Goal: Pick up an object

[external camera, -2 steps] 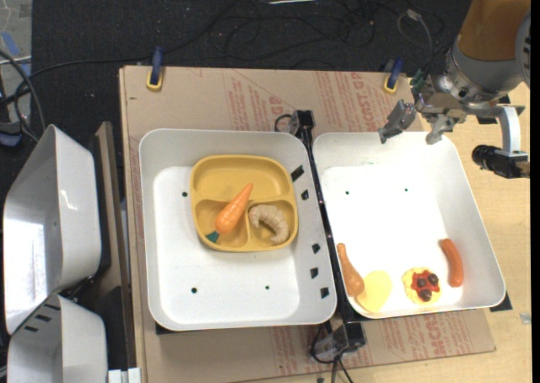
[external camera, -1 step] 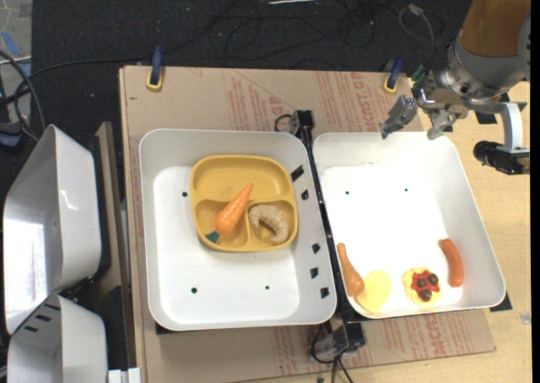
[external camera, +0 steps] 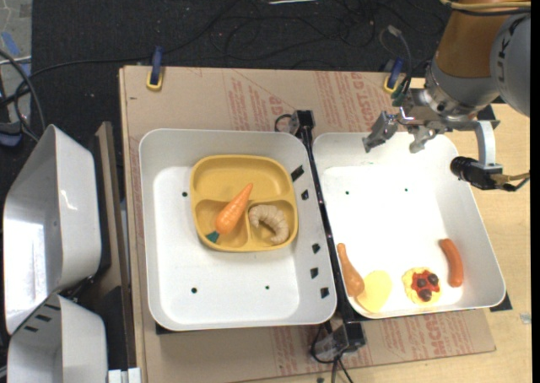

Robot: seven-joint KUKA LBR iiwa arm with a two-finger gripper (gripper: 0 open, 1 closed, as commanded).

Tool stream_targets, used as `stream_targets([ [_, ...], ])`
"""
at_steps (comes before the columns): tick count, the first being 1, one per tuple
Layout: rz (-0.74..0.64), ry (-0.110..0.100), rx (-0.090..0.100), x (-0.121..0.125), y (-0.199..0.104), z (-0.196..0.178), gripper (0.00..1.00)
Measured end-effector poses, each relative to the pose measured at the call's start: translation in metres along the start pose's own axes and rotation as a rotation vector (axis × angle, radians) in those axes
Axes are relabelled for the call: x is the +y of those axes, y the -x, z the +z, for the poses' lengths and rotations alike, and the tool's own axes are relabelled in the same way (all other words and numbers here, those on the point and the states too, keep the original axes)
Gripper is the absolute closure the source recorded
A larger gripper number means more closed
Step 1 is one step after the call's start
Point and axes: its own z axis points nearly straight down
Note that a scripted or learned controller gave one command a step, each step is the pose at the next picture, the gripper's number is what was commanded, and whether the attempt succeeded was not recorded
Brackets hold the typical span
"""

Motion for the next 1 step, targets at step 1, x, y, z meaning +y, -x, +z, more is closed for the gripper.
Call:
stream_targets([
  [1,0.000,0.001,0.000,0.0008,-0.0082,0.0588,0.00],
])
